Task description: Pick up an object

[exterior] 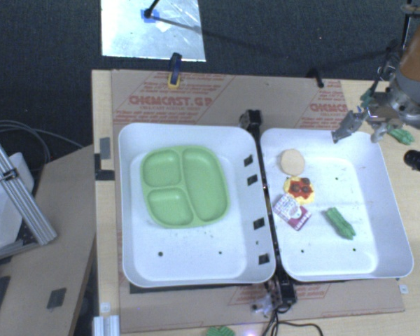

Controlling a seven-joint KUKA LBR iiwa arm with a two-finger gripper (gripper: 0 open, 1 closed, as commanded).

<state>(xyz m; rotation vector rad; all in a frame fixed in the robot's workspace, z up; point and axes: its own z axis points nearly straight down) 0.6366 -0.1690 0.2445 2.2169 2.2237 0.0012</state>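
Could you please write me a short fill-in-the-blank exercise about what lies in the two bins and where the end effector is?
1. The green divided tray lies in the ____ bin.
2. The tray has ____ compartments.
3. The round tan cookie lies in the right bin, nearer its ____ edge than the green pickle.
4. The end effector hangs over the right bin's far-____ corner.

Missing words: left; three; far; right

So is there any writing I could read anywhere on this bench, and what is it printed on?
"CHEMCAST G P": red print on the brown sheet under the bins, at its upper left; the last letters are uncertain.
The same red print near the sheet's upper right is partly covered and too blurred to read.
The small red and white packet in the right bin carries print too small to read.
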